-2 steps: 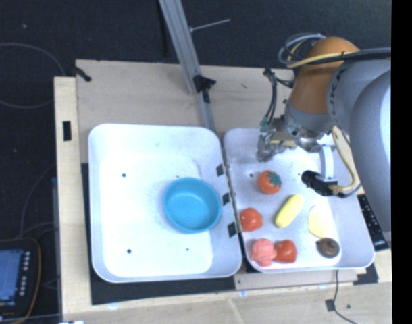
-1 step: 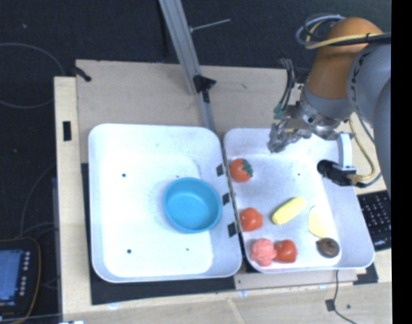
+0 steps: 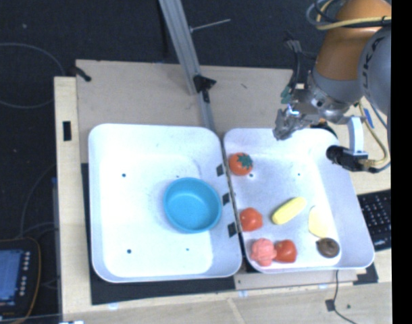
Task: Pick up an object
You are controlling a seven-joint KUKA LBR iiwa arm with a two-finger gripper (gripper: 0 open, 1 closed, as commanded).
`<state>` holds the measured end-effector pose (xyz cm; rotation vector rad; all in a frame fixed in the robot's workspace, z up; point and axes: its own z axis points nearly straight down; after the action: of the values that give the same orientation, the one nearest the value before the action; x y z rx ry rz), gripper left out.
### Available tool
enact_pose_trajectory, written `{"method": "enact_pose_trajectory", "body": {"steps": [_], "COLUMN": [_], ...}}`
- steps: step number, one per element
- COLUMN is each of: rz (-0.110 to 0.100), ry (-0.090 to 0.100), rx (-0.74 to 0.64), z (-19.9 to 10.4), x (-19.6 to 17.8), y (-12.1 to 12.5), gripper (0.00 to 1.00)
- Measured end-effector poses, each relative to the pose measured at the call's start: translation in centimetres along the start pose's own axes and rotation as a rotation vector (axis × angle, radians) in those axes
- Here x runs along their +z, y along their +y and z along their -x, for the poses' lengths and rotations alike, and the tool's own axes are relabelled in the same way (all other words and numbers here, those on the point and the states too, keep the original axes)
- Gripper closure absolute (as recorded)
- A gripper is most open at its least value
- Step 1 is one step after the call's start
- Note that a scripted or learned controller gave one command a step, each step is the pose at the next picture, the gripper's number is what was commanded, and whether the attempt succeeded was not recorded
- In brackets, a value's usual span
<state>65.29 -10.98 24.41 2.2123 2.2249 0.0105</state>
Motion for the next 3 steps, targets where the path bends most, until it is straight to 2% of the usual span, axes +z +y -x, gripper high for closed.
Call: {"method": "enact_pose_trajectory", "body": {"steps": [1,2,3], "rz": [-0.004,-0.010,-0.010], "ry": [0.000,-0.001,0.001], "rx": [-0.003,-0.002,-0.003], "z": [0.0,-4.8,-9.6], "x": [-1.6,-0.4,-1.1], "y": [0.1,-0.8,-1.5], "gripper": [1.00,1.00,1.00]}}
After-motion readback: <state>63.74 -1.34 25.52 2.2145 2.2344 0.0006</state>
